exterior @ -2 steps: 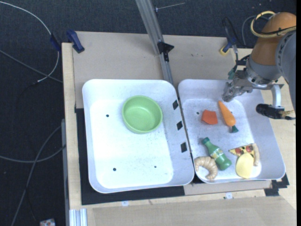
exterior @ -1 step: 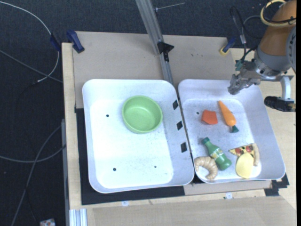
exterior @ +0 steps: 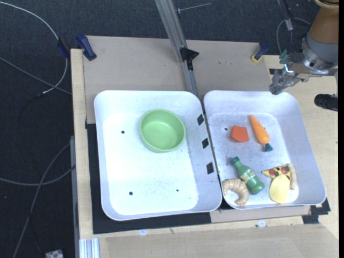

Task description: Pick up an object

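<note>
Bins sit side by side on the bench, and the arm [exterior: 322, 20] comes in from the right, its orange band showing above the wrist. The gripper [exterior: 278, 85] hangs over the far right corner of the right bin [exterior: 301, 117], above the rim rather than down among the objects. Nothing sits between its fingers; whether they are spread or closed cannot be told at this angle.

Down in the right bin, an orange block [exterior: 239, 134] lies near the middle, with a toy carrot [exterior: 260, 130] just beside it on the right, green tip pointing toward the near side. Closer to the front, a green bottle [exterior: 248, 176] lies tilted, its base touching a croissant [exterior: 237, 190] at the front left corner. A pizza slice [exterior: 278, 171] rests near a pale yellow piece [exterior: 279, 190], with a small tan stick [exterior: 293, 177] alongside them.

Over in the left bin [exterior: 107, 144], a green bowl [exterior: 162, 129] stands upright toward the far side, well apart from everything else.

No writing or brand can be read on any object; if the bottle carries a label, it is too small to make out.
</note>
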You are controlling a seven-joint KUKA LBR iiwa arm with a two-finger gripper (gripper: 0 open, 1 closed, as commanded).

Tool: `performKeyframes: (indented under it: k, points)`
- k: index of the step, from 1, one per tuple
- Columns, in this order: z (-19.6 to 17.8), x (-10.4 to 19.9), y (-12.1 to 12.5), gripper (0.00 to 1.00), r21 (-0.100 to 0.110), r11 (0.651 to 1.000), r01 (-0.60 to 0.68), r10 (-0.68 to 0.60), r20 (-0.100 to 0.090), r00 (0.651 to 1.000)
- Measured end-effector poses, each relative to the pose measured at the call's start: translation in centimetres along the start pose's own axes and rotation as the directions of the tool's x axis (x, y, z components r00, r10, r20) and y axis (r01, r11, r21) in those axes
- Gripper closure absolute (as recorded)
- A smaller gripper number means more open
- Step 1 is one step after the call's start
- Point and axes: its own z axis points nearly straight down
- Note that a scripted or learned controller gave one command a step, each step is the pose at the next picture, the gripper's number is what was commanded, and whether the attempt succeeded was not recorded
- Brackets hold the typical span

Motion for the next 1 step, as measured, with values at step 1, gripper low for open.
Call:
performKeyframes:
  k: [1]
  points:
    - [-5.86, 0.03, 0.24, 1.0, -0.001, 1.0, 0.0, 0.0, 0.001, 1.0]
